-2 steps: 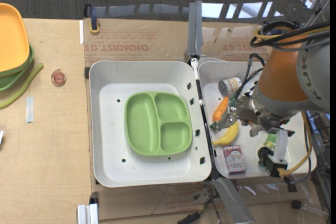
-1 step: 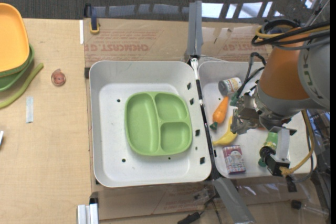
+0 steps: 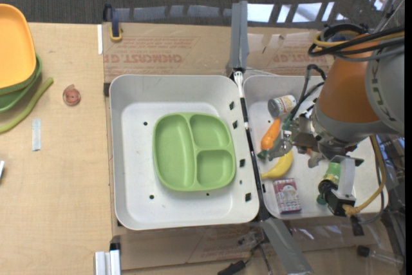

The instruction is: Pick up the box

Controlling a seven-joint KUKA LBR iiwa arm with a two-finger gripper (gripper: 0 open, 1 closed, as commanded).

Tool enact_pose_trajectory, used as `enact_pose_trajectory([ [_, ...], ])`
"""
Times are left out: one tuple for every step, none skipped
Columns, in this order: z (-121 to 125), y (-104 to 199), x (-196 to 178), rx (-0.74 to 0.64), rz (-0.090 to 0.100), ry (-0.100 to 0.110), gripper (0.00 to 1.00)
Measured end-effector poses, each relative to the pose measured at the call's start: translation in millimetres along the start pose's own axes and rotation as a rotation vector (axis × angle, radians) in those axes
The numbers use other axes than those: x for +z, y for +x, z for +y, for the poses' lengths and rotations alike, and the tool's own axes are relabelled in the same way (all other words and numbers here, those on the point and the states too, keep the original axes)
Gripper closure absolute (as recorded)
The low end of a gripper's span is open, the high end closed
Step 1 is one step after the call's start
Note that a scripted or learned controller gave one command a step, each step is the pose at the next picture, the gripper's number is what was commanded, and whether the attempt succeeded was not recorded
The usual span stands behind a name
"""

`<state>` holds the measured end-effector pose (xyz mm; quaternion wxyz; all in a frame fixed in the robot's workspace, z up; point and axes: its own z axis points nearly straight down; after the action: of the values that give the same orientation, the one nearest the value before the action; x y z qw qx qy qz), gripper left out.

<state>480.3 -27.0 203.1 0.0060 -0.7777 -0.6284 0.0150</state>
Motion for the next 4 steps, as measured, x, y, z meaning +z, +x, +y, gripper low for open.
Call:
enact_pose_trajectory([
  [-1.7, -0.6, 15.5, -0.051, 0.012, -0.020, 0.00],
  [-1.7, -0.6, 15.5, -0.051, 0.012, -0.020, 0.00],
  [-1.0, -1.5, 10.7, -0.052, 0.009, -0.012, 1.00],
  [-1.0, -1.5, 10.7, -0.051, 0.009, -0.012, 0.00],
])
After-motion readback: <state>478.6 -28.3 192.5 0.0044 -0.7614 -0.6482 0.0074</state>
